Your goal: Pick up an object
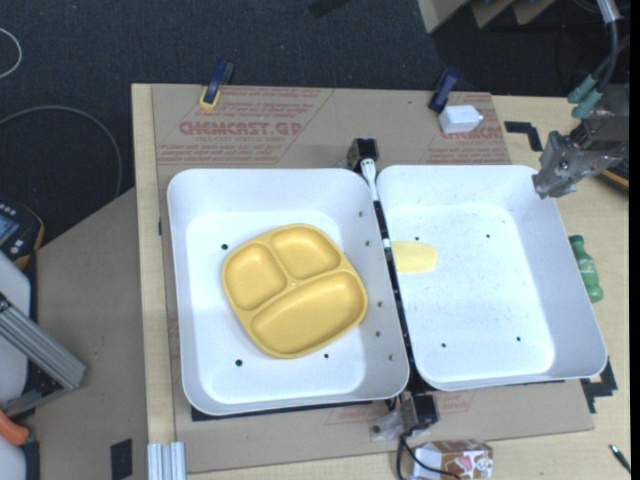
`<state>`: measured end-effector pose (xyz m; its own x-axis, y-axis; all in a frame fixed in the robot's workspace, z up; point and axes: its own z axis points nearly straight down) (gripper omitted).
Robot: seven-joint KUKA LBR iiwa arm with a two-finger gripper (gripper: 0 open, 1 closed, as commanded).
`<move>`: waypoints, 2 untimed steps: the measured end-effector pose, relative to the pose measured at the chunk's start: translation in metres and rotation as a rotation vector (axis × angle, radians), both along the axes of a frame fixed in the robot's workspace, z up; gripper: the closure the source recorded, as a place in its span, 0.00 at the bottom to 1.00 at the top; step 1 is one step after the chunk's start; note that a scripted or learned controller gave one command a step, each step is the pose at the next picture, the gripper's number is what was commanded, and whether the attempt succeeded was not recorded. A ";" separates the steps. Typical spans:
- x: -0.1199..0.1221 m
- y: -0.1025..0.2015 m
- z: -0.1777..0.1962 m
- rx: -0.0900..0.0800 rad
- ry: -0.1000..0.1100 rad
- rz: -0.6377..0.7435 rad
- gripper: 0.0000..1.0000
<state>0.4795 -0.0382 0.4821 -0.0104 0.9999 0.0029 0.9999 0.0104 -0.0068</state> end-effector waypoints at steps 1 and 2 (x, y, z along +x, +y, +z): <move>-0.001 0.009 -0.100 -0.002 0.005 -0.010 1.00; 0.001 0.098 -0.120 0.000 -0.001 0.000 1.00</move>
